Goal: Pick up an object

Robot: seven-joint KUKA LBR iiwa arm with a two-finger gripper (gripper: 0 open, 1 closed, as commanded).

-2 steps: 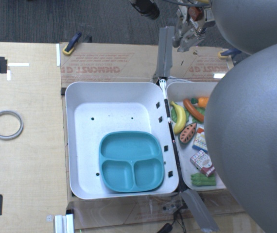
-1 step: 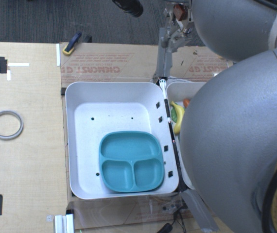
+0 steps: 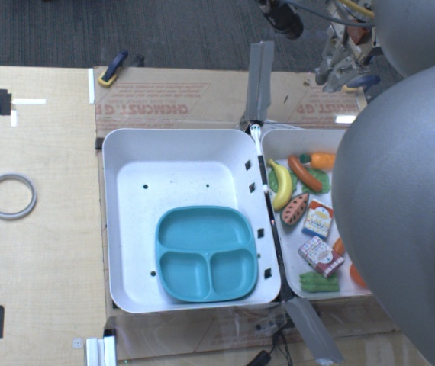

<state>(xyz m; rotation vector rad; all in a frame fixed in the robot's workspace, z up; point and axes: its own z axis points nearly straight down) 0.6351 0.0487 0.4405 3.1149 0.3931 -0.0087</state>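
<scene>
The right bin (image 3: 267, 139) holds several toy foods: a yellow banana (image 3: 280, 183), a red sausage-like piece (image 3: 307, 174), an orange piece (image 3: 323, 159), a red slice with seeds (image 3: 294, 208), a small white carton (image 3: 318, 221), a pink box (image 3: 322, 256) and a green vegetable (image 3: 319, 282). My gripper (image 3: 345, 71) hangs high beyond the bin's far edge, over the cardboard, well apart from the toys. The grey arm (image 3: 401, 204) hides the bin's right half.
The left bin (image 3: 126, 204) holds a teal divided plate (image 3: 206, 254). A grey divider post (image 3: 260, 82) rises between the bins at the back. A tape roll (image 3: 9, 195) lies on the bench at left, and a blue and yellow tool (image 3: 114, 67) on the cardboard.
</scene>
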